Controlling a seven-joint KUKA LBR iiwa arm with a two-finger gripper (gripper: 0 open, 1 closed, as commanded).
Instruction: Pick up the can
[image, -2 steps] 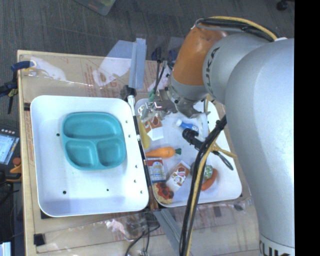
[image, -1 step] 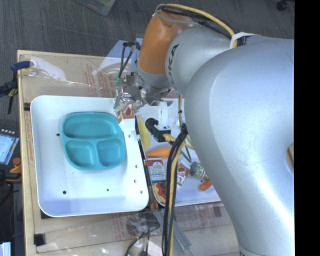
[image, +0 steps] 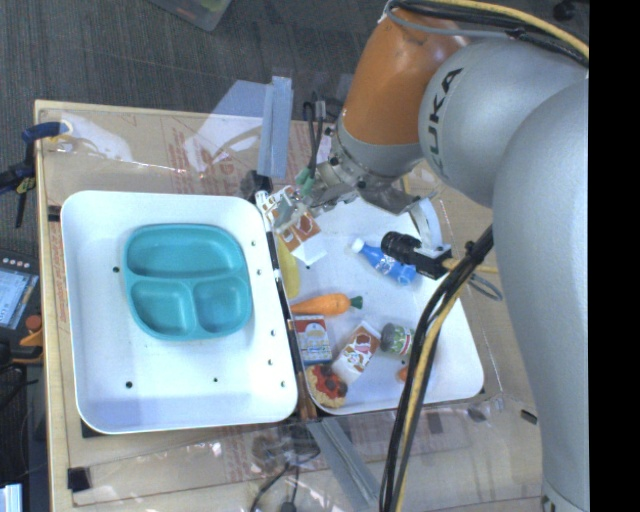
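Camera view: the can looks small and lies on its side, below-right of the carrot. It is likely light, stiff, smooth and prone to roll, so grip across the round body at mid-length. The gripper is up-left of the carrot, can't tell if spread or closed; can's label blurred, ends unclear, black cable just beside it

Teal sectioned tray in left bin; carrot and cartons in right bin.
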